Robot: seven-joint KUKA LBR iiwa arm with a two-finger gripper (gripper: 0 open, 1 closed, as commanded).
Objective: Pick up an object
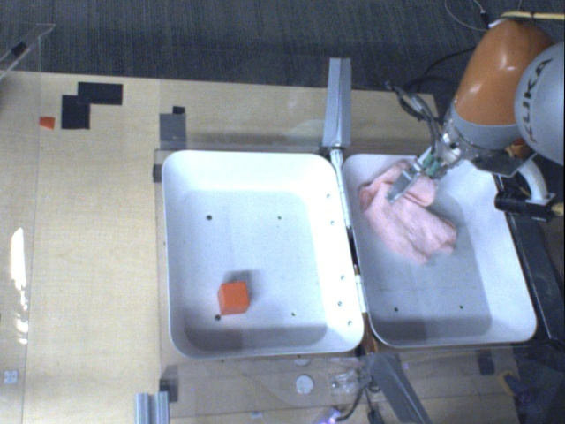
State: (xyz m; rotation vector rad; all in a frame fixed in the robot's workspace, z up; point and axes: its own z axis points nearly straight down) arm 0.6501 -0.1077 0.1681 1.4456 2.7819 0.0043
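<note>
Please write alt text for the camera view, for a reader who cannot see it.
A grey and orange robot arm reaches from the right, its gripper down on a crumpled pink cloth in the right white bin. The left white bin holds a small orange block.

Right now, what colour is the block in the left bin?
Orange block, seen in the camera view.

Single fixed camera above the bench (88, 263), looking down at a slant, both white bins (265, 170) in mid-distance, arm (508, 82) entering from 2 o'clock
</note>
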